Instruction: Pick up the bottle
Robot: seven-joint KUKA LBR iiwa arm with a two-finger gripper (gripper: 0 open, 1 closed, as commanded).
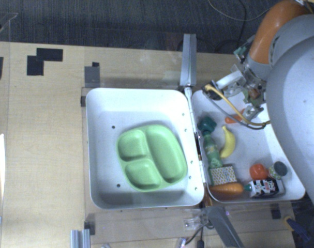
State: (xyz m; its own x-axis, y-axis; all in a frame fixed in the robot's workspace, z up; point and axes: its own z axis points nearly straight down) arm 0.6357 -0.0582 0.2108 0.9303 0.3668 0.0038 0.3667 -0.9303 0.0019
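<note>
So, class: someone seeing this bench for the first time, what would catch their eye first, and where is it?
Most striking is the green divided tray, lying alone in the left bin. Next comes the grey arm with its orange band, looming over the right bin from the right. Below it lies a clutter of small things: a yellow banana mid-bin and a green bottle along the left wall.

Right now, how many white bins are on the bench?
2. The left bin holds a green tray; the right bin holds the bottle, a banana and other small items.
</note>
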